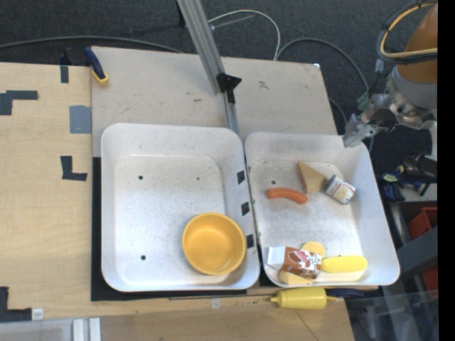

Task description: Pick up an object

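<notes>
Dark carpet-like floor behind; pale wooden table (35,190) at left with dark tape marks, a grey board (178,84) under the far side of the bins. A slanted metal pole (202,34) crosses the board from the top and ends at the seam between the bins. Thin cables loop on the floor beyond the board.

Camera view, left to right:

Left bin (121,162): white, speckled. A yellow bowl (212,243) sits upright in its near right corner, close to the dividing wall.

Right bin (370,212): several small items.
- Orange sausage-shaped piece (287,195) lying near the middle, nearer the left wall.
- Tan wedge (311,176) just right of it, toward the far side.
- Small can (340,189) on its side, touching or almost touching the wedge's right edge.
- Near edge: a brown-and-white packet (300,261), a small yellow round piece (313,249) just behind it, and a yellow banana-like piece (343,264) to its right, all bunched together.

A yellow bottle (302,299) lies on its side on the table just outside the right bin's near rim.

Arm at the far right, orange band at the top. Gripper (357,131) hangs over the right bin's far right corner, apart from every item. Nothing visible between the jaws; whether they are released or clenched, cannot tell.
</notes>
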Controlling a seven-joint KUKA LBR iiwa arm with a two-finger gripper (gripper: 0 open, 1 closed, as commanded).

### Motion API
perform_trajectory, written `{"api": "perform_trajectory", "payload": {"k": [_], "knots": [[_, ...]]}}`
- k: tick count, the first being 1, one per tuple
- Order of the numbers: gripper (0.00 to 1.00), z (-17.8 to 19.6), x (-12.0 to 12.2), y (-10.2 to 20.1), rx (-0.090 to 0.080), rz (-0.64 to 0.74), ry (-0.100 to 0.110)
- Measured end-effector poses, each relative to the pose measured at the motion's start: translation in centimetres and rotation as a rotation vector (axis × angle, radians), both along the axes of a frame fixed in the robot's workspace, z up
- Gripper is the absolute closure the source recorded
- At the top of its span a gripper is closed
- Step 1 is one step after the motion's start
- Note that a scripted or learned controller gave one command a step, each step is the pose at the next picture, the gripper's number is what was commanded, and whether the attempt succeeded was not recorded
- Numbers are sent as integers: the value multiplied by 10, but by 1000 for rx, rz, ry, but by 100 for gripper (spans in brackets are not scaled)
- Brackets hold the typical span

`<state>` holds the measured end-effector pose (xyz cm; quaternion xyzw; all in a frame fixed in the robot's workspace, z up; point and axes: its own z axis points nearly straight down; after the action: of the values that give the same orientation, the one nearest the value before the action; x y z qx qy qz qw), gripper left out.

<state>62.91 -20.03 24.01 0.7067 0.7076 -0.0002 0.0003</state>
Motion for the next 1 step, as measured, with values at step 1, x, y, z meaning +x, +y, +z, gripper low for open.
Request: {"api": "perform_trajectory", "payload": {"k": [1], "knots": [[100, -4, -19, 56, 2, 4, 3]]}}
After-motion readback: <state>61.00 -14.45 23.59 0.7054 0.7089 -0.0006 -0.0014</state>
